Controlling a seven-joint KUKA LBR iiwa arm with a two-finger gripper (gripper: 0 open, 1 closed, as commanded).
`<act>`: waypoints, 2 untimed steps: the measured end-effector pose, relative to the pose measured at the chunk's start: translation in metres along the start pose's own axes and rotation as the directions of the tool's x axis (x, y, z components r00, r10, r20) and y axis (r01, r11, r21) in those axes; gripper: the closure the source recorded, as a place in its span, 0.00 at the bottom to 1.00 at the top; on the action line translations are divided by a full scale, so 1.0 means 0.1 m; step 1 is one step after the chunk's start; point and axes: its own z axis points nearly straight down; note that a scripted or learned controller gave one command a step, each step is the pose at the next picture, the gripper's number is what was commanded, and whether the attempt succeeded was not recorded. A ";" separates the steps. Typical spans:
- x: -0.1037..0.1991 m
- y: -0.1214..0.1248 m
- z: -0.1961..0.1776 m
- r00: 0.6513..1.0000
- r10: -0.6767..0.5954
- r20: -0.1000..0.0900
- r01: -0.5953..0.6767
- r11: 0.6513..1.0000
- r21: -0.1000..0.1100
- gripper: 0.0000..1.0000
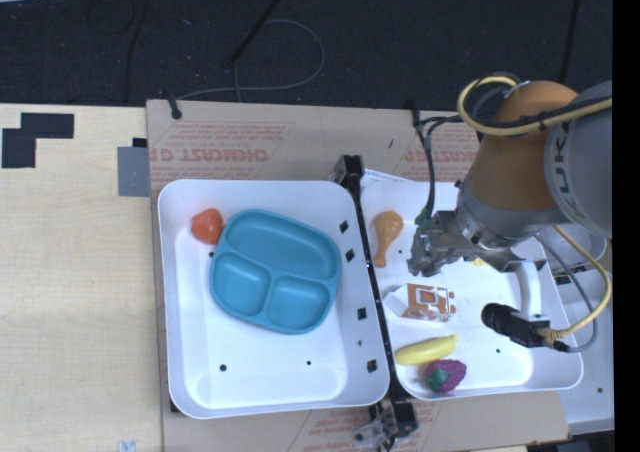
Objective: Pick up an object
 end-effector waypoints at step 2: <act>1.01 0.11 -0.23 1.000 -0.002 0.000 0.002 1.000 0.001 1.00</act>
